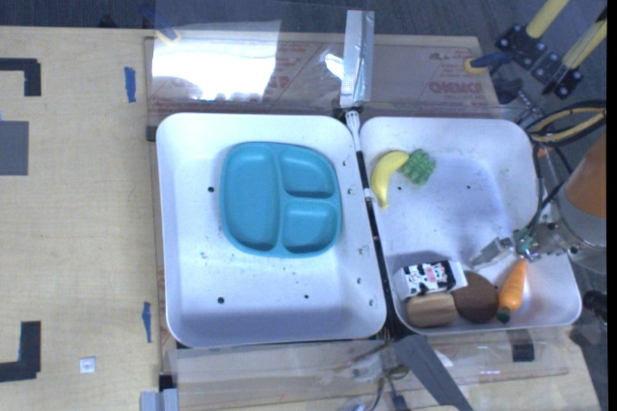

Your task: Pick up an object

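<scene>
Plastic makes up both bins: 2 shallow white trays with rounded corners, lying side by side on a pale wooden bench [77, 235]. The left bin [193, 293] carries a matte teal plate [281, 198] with soft edges, moulded into 3 compartments, near its middle; dark specks dot the white floor around it.

In the right bin [463, 163], a short curved yellow banana [387, 174] lies near the far left corner, touching a knobbly green piece [419, 166] on its right. Along the near edge sits a cluster: a small black-and-white patterned box [427, 277], a smooth brown wooden block [430, 310] just below it, a dark brown rounded lump [475, 300] next to that, and a tapered orange carrot [514, 285] standing slanted at the right end.

The gripper [503, 250] comes in from the right edge of this bin, its thin metal fingers [487, 253] low over the floor just above the carrot and the brown lump. They are too small and blurred to judge how far apart they stand, and nothing can be seen between them.

A clear sheet with a strip of silver tape [358, 57] lies beyond the far edges of the bins.
</scene>
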You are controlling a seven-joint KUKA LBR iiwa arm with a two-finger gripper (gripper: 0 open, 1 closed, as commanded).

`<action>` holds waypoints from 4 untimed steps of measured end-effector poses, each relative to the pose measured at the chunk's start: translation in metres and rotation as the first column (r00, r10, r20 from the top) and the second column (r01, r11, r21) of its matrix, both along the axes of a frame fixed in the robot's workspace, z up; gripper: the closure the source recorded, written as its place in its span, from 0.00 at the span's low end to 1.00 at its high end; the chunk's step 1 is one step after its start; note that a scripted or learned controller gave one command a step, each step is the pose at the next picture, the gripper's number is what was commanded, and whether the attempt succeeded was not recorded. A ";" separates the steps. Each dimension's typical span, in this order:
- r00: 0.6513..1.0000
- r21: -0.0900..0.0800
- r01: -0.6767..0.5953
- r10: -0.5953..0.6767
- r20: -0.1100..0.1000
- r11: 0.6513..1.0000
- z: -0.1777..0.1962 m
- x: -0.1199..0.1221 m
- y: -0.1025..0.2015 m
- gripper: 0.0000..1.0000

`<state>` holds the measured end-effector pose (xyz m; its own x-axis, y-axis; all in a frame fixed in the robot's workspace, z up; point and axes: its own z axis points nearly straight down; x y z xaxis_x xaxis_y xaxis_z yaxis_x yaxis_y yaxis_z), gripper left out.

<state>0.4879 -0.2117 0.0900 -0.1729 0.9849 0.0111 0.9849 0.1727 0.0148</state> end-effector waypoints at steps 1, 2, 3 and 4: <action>0.967 0.006 0.255 -0.255 0.001 0.967 0.000 0.003 0.005 0.00; 0.985 0.000 0.174 -0.174 -0.003 0.985 0.000 0.000 0.005 0.00; 0.860 -0.010 0.509 -0.510 -0.005 0.860 -0.003 -0.005 0.027 0.00; 0.792 -0.009 0.611 -0.611 -0.005 0.792 -0.002 -0.006 0.101 0.00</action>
